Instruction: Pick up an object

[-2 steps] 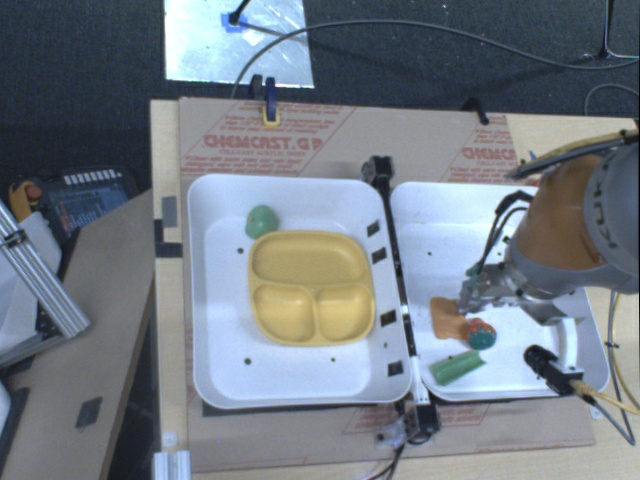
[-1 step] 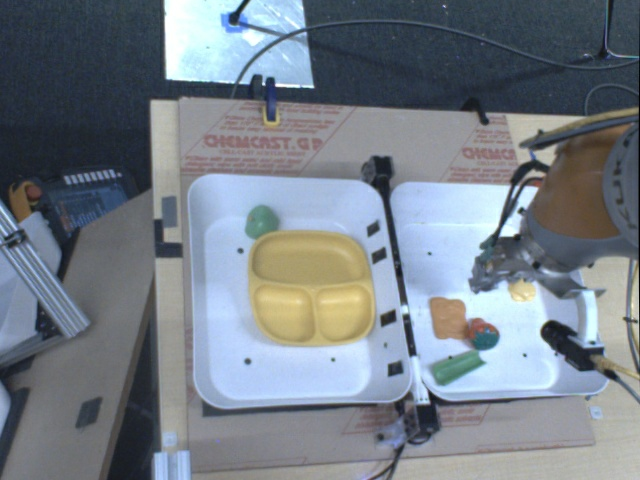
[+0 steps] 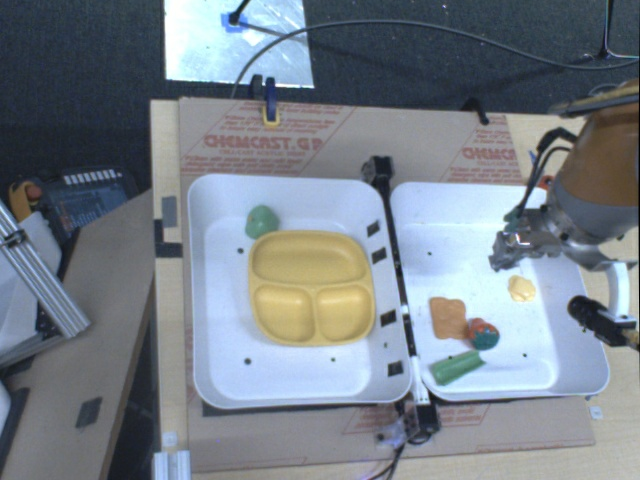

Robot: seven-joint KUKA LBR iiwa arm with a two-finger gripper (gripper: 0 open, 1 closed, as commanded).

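Yellow piece [image 3: 521, 289] lies at the frame's right in the right bin [image 3: 580, 373], just below the gripper [image 3: 507, 251]; you're mid-approach. Whether the fingers are spread, you cannot tell, so next lower squarely over it

Even, fairly bright overhead light fills the scene, with no hard shadows. The two white bins [image 3: 300, 193] read almost blown out, their floors nearly featureless, and the yellow divided tray [image 3: 308, 286] casts only a faint, soft shadow on the left bin's floor. A shiny metal sheet [image 3: 238, 28] at the top throws back patchy glare. The dark floor [image 3: 80, 68] around it stays dim and grainy. Focus is slightly soft overall; small toys blur at their edges, and the arm [image 3: 600, 168] at right looks smeared.
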